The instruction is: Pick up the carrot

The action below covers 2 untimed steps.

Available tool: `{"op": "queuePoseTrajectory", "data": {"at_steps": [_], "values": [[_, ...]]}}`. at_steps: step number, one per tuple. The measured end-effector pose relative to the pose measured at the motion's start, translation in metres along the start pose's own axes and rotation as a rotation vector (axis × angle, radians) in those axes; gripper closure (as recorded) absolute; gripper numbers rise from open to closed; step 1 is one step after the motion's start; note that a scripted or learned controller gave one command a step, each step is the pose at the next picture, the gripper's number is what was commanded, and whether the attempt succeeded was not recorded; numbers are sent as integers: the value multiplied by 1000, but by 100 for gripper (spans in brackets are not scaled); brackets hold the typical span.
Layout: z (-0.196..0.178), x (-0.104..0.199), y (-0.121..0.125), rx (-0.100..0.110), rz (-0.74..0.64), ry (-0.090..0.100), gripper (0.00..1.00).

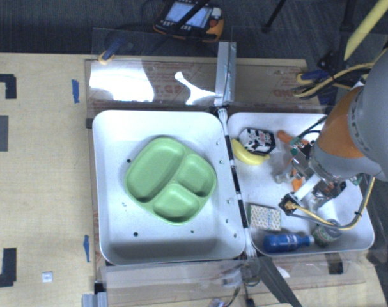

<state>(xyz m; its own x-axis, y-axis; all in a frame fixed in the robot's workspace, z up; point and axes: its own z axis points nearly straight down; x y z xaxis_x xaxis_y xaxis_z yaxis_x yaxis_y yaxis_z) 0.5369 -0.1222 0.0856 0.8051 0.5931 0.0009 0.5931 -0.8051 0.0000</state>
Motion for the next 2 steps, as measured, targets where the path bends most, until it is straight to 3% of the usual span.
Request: {"op": "queuePoseTrajectory", "data": {"at_steps": [1,2], "values": [[-72,-3,107,1,-390,-2,0],[-18,-4,47,-16,-345,5,0]]}}
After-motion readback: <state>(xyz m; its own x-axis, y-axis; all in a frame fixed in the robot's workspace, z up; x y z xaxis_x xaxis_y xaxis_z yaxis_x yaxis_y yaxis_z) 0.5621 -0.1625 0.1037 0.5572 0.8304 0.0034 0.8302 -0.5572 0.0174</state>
